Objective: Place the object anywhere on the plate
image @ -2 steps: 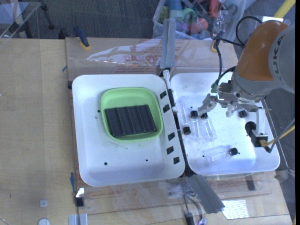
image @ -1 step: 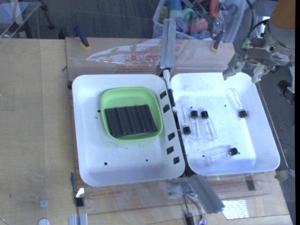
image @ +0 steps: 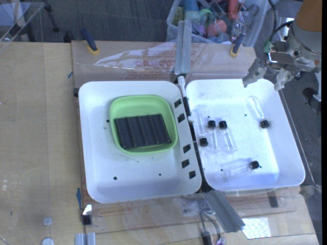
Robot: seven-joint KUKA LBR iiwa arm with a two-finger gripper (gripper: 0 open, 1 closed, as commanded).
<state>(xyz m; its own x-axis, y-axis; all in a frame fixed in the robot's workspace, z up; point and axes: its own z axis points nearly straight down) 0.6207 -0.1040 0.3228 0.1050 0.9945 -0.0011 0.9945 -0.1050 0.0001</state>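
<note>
Camera view: gripper point(image: 265, 78) hangs spread open and empty at two o'clock, clear vials point(image: 220, 136) right, green plate point(image: 143, 122) at nine.

"Is it bright here?"
"Yes. My white bins point(image: 240, 180) glow and look washed out."
"Any shadows?"
"Soft ones under the green plate point(image: 120, 106). The small clear bottles point(image: 227, 139) look fuzzy."

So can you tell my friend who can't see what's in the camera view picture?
A robot gripper hangs above the back of the right white bin, where several small clear vials with black caps lie scattered. In the left white bin sits a green plate holding a dark ridged block.
</note>
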